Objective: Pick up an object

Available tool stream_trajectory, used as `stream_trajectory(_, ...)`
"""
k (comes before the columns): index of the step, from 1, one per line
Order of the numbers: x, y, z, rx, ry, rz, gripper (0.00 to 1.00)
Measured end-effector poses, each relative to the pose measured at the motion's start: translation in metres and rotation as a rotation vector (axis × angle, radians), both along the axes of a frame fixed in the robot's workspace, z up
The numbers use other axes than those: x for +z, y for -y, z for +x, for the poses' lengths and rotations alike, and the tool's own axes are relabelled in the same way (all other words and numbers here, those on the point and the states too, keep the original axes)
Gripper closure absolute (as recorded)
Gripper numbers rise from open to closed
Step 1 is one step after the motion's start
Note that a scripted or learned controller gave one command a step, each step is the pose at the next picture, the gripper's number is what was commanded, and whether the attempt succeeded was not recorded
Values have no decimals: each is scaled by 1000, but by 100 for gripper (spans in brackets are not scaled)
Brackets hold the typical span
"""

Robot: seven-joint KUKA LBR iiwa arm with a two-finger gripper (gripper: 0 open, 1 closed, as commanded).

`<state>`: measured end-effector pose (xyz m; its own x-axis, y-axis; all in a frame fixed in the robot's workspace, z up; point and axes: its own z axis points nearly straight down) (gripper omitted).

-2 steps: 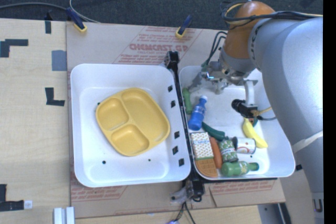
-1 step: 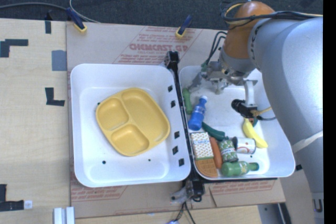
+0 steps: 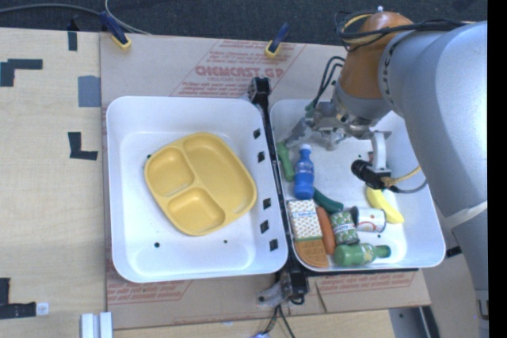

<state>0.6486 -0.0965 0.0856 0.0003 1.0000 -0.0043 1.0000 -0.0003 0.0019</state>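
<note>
Blue bottle (image 3: pixel 304 174) lies below the gripper (image 3: pixel 314 132) — grip state impossible to tell, wrist covers it.

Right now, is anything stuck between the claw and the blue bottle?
No, nothing visible. The claw hangs just above the blue bottle in the right bin, with only bare white floor between them.
</note>
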Motion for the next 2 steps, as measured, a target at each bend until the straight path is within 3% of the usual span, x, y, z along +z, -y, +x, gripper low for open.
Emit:
stream_trajectory(1, 10, 0, 0, 1, 1, 0, 100)
stream_trajectory(2, 10, -1, 0, 1, 1, 1, 0)
